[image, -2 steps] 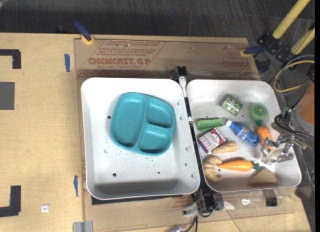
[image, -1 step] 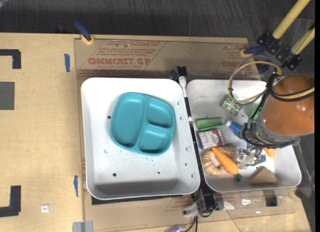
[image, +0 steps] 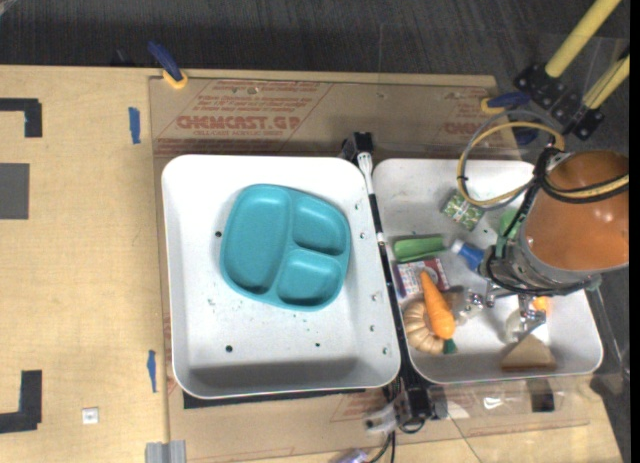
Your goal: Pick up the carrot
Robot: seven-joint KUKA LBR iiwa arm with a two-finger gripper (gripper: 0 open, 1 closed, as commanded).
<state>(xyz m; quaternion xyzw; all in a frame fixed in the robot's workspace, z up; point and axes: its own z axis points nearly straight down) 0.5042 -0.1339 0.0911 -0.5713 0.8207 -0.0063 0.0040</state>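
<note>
While the carrot lies near the right bin's left wall amid clutter, the gripper, jaws' spread unclear to me, should descend squarely over its middle.

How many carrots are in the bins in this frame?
1. The carrot lies in the right bin, near its left wall, resting partly on a tan ring-shaped item. The arm covers part of that bin, so another could be hidden.
</note>
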